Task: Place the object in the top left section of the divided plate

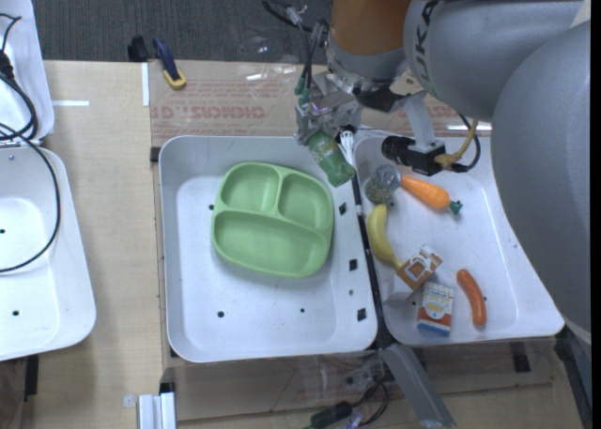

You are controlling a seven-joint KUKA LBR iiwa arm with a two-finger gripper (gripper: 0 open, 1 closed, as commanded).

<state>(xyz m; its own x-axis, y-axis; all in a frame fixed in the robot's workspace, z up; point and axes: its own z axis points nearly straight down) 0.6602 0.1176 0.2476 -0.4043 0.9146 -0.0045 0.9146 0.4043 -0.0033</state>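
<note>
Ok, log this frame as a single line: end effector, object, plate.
end effector: above the bins' shared wall | green object: between its fingers, lifted | divided plate: left bin, sections bare | stage: carrying, not placed

You see right bin (526, 272) with carrot (424, 192) near top, banana (379, 233) along left wall, sausage (472, 297) toward right, small carton (435, 310) at front, brown-white packet (417, 268) just above it. Blue-yellow clamp (168, 63) on bench, upper left.

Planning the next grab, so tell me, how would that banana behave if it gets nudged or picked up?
The banana is curved and smooth, so it would probably pivot or slide when nudged. It looks like a light toy, likely stiff. It lies against the bin wall, making pinching awkward.
</note>
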